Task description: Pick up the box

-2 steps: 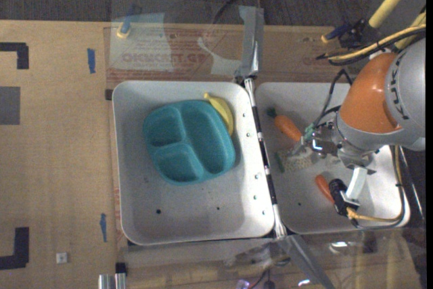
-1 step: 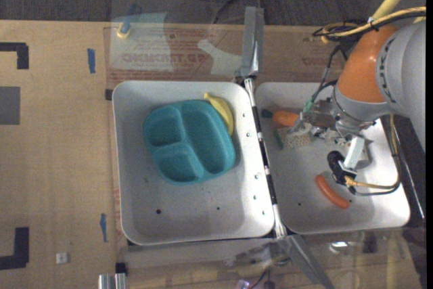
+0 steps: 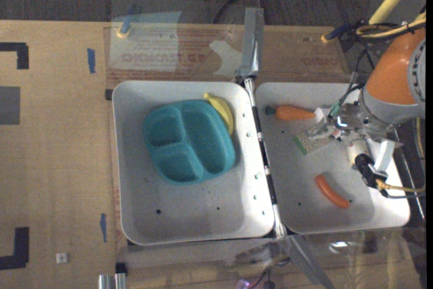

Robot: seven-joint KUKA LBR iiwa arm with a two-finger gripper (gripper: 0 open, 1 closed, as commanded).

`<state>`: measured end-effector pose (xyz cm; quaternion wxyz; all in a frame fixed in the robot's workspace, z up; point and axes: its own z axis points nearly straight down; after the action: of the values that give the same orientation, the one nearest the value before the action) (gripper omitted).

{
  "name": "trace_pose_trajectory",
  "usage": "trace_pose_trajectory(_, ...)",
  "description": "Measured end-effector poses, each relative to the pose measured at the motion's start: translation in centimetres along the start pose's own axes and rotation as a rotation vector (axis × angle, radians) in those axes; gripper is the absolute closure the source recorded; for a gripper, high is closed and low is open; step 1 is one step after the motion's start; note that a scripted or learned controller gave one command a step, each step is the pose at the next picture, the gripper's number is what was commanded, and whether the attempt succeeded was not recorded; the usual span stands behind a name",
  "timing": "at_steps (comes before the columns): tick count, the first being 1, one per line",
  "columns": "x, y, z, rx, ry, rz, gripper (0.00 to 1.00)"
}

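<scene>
The small flat box (image 3: 312, 141) lies in the right bin (image 3: 298, 206), centre-right of frame, long axis slanting up toward the right. The hand (image 3: 336, 131) sits at its upper-right end, apparently touching; its spread cannot be told.

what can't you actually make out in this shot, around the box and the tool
- Tool: in the camera view the wrist and cabling cover it, so its state is unclear.
- Box: its right end runs under the tool; contact cannot be judged, and its print is too small to read.
- Banana: the teal tray hides its lower part.
- Arm: cut off by the right edge.
</scene>
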<state>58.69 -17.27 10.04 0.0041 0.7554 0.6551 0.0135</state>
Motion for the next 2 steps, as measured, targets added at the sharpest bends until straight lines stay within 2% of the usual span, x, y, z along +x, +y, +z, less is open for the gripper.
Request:
trace_pose_trajectory(1, -0.2, 0.1, -1.1, -0.005, -0.006, -0.001, 1.0)
trace_pose_trajectory(2, -1.9, -1.8, -9.6, 0.022, -0.015, -0.043, 1.0)
